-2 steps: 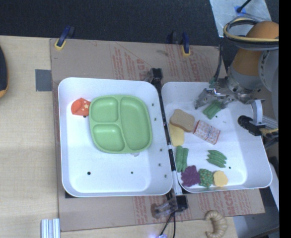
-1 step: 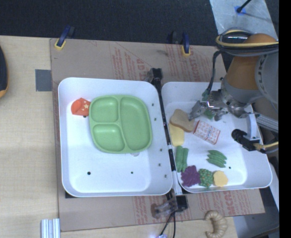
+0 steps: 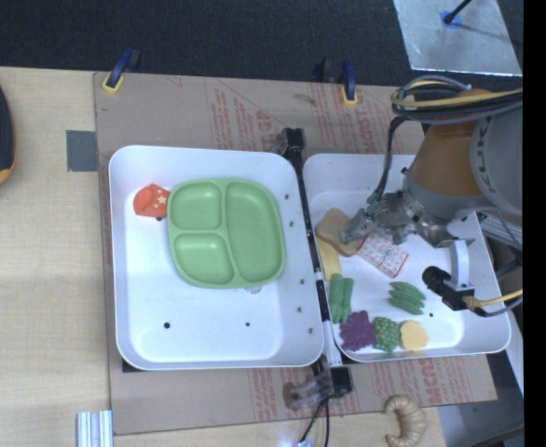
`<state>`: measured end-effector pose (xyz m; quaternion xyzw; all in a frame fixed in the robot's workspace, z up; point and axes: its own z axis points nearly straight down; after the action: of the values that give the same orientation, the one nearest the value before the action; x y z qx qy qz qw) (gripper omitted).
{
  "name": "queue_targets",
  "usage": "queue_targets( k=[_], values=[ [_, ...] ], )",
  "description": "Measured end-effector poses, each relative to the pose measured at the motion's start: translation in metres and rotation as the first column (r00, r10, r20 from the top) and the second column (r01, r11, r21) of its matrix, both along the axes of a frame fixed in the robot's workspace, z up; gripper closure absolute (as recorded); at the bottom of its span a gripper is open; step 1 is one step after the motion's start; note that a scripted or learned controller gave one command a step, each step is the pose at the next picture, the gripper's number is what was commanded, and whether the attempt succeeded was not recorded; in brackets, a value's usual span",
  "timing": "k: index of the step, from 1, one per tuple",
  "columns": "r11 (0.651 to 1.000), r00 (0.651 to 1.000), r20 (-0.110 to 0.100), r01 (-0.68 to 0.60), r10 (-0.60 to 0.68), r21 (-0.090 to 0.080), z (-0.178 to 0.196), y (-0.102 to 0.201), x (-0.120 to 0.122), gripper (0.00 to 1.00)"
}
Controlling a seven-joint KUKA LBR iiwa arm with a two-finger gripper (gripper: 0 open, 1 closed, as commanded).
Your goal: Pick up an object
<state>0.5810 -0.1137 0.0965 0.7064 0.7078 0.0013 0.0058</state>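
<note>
Camera view looks down on the desk [image 3: 49, 277], where two white bins sit side by side on a cardboard sheet [image 3: 208, 110]. Over in the left bin [image 3: 152, 333] lies a green divided plate [image 3: 226, 231], and a small red toy [image 3: 150, 201] rests just beside the plate's left edge. The right bin [image 3: 478, 338] carries the clutter: a tan bread-like piece [image 3: 334, 231], a pink-and-white packet [image 3: 385, 254], a dark green pod [image 3: 340, 296], a purple bunch of grapes [image 3: 355, 329], a small green leafy piece [image 3: 386, 333], a yellow round piece [image 3: 414, 335] and another green vegetable [image 3: 406, 296]. The arm [image 3: 459, 156], with its orange band, leans in from the right, and its tool [image 3: 361, 223] is down low at the upper left of the right bin, touching or just over the tan piece and next to the packet. I cannot tell how the tool is set or whether it has anything in its grip. A curled tan thing [image 3: 405, 419] lies on the desk below the bins.
</note>
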Motion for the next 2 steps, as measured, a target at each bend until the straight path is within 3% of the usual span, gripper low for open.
queue_targets(
  k=[1,2],
  values=[
    [1.000,1.000,0.000,0.002,-0.002,0.002,0.124,-0.036,-0.009,0.00],
    [1.000,1.000,-0.023,-0.003,0.003,0.009,0.055,-0.021,-0.057,0.00]
  ],
)
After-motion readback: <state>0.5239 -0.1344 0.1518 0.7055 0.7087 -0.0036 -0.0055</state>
